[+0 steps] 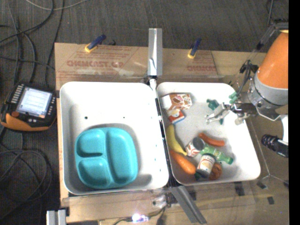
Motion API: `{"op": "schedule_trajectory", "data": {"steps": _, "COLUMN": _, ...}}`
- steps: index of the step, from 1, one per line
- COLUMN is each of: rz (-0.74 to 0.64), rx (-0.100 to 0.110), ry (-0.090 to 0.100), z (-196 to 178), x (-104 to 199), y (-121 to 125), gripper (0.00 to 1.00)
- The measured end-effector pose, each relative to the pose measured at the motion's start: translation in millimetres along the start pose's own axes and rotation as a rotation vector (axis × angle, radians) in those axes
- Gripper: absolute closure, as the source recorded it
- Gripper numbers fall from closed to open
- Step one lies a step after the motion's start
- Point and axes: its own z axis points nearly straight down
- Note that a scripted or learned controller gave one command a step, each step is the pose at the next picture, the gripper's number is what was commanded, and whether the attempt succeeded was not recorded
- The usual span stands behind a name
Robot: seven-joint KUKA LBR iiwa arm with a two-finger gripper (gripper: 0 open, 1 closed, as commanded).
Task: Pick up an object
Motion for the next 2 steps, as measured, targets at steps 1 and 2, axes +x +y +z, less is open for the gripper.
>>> {"op": "schedule_trajectory", "data": {"steps": 1, "rz": -0.044, "rx": -0.001, "ry": 0.0, "z": 154, "x": -54, "y": -16, "gripper": 0.0}}
{"op": "schedule_trajectory", "data": {"steps": 2, "rz": 0.049, "rx": -0.012, "ry": -0.007, "z": 189, "x": -30, "y": -21, "gripper": 0.0}}
